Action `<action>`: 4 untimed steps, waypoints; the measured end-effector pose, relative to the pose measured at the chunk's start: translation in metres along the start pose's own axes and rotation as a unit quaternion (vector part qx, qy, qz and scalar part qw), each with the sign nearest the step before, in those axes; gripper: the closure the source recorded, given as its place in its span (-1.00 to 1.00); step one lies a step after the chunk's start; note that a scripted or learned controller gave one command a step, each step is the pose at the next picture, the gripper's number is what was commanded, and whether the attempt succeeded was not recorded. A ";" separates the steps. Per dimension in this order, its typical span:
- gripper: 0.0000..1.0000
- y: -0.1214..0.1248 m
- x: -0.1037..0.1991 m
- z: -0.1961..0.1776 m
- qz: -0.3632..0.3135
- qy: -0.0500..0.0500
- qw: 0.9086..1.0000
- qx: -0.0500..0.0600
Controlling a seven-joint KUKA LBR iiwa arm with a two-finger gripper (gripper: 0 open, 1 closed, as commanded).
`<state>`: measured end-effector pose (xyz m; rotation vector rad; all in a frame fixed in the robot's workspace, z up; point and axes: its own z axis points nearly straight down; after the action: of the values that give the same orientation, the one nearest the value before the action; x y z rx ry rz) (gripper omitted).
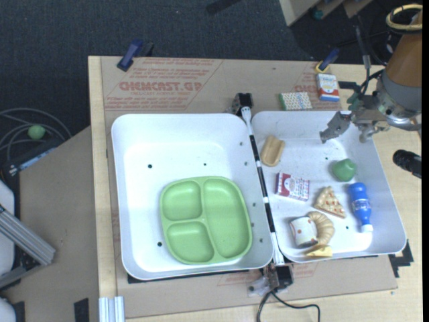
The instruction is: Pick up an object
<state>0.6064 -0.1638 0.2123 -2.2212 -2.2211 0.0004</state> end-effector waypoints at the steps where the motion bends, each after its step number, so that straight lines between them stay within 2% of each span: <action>1: -1.00 -0.023 -0.054 0.004 0.001 0.000 1.000 0.001; 2: -1.00 -0.016 -0.047 0.128 -0.001 0.002 1.000 0.000; 3: 1.00 -0.016 -0.050 0.117 0.000 0.000 1.000 -0.001; 4: 1.00 0.025 0.043 0.127 -0.001 0.001 1.000 -0.001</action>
<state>0.6316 -0.1204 0.0849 -2.2190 -2.2246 -0.0049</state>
